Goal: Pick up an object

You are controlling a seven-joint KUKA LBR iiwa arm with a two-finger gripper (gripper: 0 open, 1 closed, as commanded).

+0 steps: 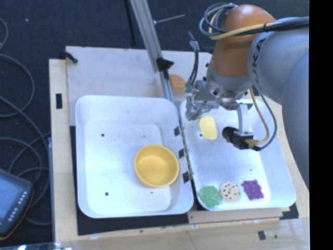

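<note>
Camera view, arm: the grey arm [281,51] comes in from the right, its orange band [237,38] sitting over the back of the right bin [270,189], wrist pointed down.
Gripper: the gripper [196,110] hangs low at the right bin's back-left corner, just beside the yellow piece [208,127]; I'd say it has been put there to reach that piece, being the nearest thing to it.
Gripper state: I cannot tell, since the metal at the wrist is a blur from up here and nothing shows clearly between the tips.
Task's thing: probably the yellow piece, pale and oblong, lying flat on the right bin's floor just in front of the gripper, seemingly not lifted.
Right bin, front: a green piece [209,196], a cookie [230,191] and a purple piece [253,189] lie in a row along the front wall, well apart from the gripper.
Left bin [93,113]: a yellow bowl [156,165] stands upright near its right wall, out of the arm's way.
Behind the bins: an orange thing [177,82] sits by the post [148,33], outside either bin.
Progress: the pick looks not yet done.
</note>
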